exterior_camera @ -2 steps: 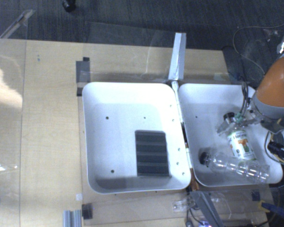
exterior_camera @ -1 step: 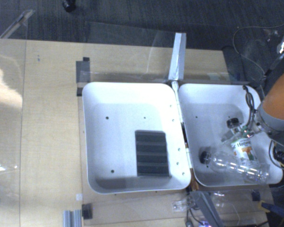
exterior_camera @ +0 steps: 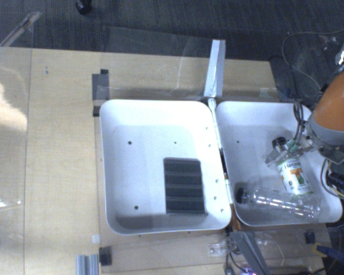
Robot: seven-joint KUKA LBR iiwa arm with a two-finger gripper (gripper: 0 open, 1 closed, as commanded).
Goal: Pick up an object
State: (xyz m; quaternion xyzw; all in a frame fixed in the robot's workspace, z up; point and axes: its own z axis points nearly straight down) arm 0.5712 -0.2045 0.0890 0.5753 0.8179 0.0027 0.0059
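Bottle [exterior_camera: 293, 175], small, with a white and orange label, lies in the right bin [exterior_camera: 246, 125] just beneath the jaws [exterior_camera: 288, 146]; whether the jaws are open or closed on it cannot be told. A clear plastic bottle [exterior_camera: 278, 202] lies on its side along the near wall of the same bin, touching or just beside the small one. The left bin [exterior_camera: 132, 125] holds a black ridged block [exterior_camera: 184, 185]. Judged status: approach made, lift not yet confirmed; both bottles rest on the bin floor.
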